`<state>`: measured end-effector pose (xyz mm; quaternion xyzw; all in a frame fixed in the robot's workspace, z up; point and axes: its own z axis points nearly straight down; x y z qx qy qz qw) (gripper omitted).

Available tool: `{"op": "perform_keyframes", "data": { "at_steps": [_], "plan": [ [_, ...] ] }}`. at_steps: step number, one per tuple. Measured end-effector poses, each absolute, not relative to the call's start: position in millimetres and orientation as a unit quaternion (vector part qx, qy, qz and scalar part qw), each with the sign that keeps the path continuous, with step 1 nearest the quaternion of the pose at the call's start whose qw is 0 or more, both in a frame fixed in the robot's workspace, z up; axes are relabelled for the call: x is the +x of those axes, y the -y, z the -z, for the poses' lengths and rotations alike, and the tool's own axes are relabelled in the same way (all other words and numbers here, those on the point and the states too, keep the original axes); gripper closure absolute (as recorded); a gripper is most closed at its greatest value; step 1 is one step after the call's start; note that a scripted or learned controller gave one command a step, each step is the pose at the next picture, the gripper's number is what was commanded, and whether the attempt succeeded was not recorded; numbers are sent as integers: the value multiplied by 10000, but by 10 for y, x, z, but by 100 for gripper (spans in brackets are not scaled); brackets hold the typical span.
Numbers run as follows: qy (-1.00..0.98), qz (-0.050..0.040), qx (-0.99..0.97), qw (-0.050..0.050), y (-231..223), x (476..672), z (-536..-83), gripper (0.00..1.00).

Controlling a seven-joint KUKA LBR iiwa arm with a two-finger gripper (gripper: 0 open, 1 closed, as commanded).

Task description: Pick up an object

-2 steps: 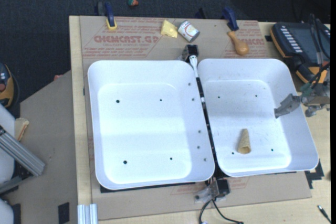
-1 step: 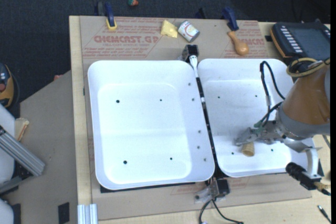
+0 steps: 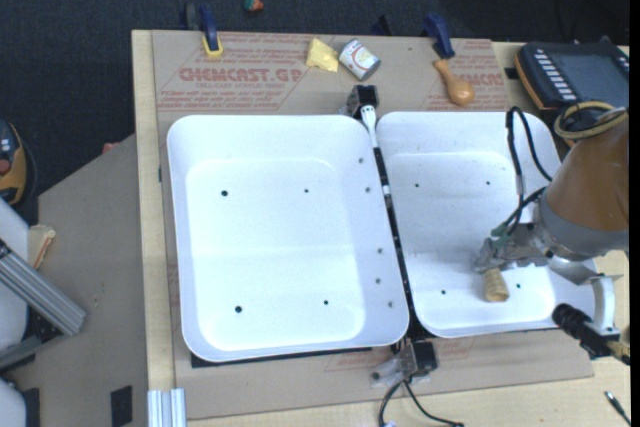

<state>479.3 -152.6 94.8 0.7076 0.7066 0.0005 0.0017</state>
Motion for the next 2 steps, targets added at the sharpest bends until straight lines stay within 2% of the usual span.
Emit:
{"op": "perform_keyframes", "data": {
  "at_steps": [1,2],
  "plan": [
    [-7107,-48,7035,45,806,5241,-1906,100],
    [-7102,-25,7040,14,163,5464,-2168,100]
  ]
}}
